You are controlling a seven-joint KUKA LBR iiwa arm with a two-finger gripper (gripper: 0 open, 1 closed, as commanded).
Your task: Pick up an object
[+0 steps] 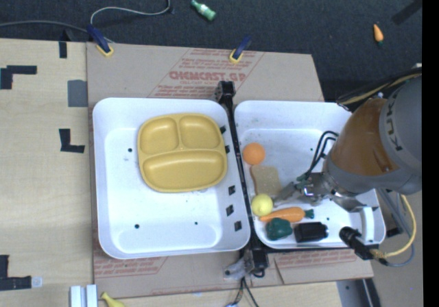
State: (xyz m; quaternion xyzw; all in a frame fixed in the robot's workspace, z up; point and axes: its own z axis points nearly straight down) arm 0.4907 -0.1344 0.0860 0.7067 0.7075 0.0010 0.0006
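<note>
The right bin (pixel 291 110) holds several small objects. An orange ball (pixel 254 154) lies near its left wall, with a tan block (pixel 265 178) just below it. Further toward the front sit a yellow ball (pixel 261 205), an orange carrot (pixel 285 215), a dark green piece (pixel 278 229) and a black piece (pixel 310 232). My gripper (pixel 285 194) reaches in low from the right. Its tip is just right of the yellow ball and above the carrot. Nothing is visibly held.
The left bin (pixel 164 234) holds a yellow divided plate (pixel 182 151) in its upper half. A black divider (pixel 233 155) runs between the bins. The arm's orange band (pixel 363 141) covers the right bin's right side. Cables hang at the front right.
</note>
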